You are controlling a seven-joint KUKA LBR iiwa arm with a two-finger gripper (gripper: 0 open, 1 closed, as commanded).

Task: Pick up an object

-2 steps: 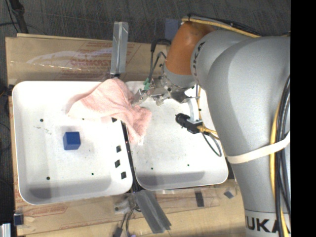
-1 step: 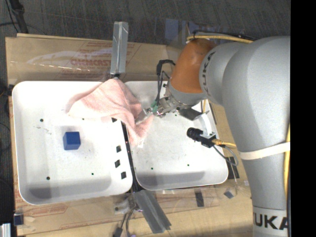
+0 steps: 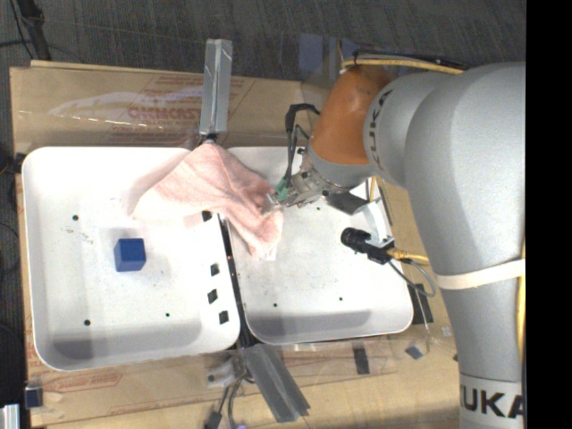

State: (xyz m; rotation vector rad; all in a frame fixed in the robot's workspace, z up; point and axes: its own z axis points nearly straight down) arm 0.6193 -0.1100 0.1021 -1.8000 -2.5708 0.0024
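A pink cloth [image 3: 223, 186] lies spread over the divider between the two white bins, from the left bin [image 3: 54, 204] into the right bin [image 3: 313, 320]. My gripper [image 3: 279, 195] sits at the cloth's right edge, low over the right bin, and the fabric is bunched between its fingertips. Its fingers are shut on that edge. A small blue cube [image 3: 130, 254] rests on the left bin's floor, well away from the gripper. The cloth hides the upper part of the divider.
The grey arm with its orange band [image 3: 344, 123] fills the right side above the right bin. A black cable plug [image 3: 357, 238] hangs over the right bin's floor. Cardboard [image 3: 107, 105] lies behind the bins.
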